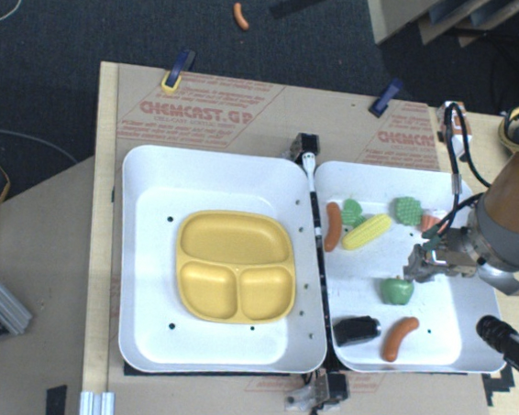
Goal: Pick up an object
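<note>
Fingers (416, 267) perhaps over green toy (397, 290)

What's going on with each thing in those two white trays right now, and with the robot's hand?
Yellow divided plate: flat in the left bin, nothing on it.
Corn cob: lying loose in the right bin.
Two sausages: lying loose, far apart.
Green apple: resting just below the gripper.
Black object: lying near the front edge.
Gripper: low over the right bin, nothing seen held.

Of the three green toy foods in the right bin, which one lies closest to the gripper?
The green pepper, directly below the gripper; the other two lie near the bin's far wall.
</note>
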`<state>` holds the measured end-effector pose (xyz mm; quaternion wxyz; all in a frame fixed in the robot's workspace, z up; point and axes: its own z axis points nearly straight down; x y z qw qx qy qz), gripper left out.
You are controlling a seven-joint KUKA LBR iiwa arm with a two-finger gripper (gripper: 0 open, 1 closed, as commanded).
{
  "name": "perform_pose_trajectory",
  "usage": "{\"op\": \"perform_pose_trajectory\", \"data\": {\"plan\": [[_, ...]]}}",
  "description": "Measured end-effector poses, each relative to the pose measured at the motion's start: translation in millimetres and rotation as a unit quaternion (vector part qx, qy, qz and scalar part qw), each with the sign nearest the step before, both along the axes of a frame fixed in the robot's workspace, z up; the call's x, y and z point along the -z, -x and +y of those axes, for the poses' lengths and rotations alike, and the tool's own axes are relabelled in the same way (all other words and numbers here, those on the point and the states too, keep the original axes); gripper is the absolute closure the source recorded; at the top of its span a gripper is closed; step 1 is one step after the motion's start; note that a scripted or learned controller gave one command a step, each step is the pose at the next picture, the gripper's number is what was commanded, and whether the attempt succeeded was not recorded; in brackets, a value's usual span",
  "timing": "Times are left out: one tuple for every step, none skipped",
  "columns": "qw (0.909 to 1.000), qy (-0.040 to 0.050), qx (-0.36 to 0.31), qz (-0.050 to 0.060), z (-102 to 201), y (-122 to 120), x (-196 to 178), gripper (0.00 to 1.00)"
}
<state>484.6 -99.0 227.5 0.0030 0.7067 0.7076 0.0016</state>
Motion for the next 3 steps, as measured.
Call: {"op": "perform_pose_trajectory", "data": {"plan": [[1.0000,-0.0013,-0.003,0.001,47,-36,6,1.00],[1.0000,-0.0017,-0.003,0.001,96,-62,-5,1.00],[1.0000,-0.0014,-0.002,0.002,142,-84,11,1.00]]}}
